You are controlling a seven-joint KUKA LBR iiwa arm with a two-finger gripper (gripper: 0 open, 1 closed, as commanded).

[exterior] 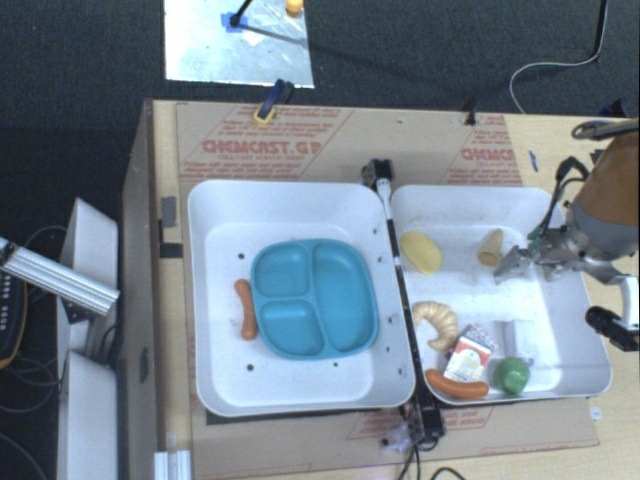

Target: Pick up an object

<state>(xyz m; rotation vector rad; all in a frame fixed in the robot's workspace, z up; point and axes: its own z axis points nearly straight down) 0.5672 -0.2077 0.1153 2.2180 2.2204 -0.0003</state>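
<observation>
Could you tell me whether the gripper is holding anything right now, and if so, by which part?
Nothing is held. The gripper hangs over the right bin, with nothing between its fingertips; the nearest item, a small tan piece, lies apart from it.

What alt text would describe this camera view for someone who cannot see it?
A grey robot arm's gripper hovers over the right bin, which holds toy foods: a yellow lemon, croissant, sausage and green pepper. The left bin holds a blue divided plate beside another sausage.

Blue tray (314, 298), white bins (290, 203), perhaps green pepper (512, 375).
</observation>
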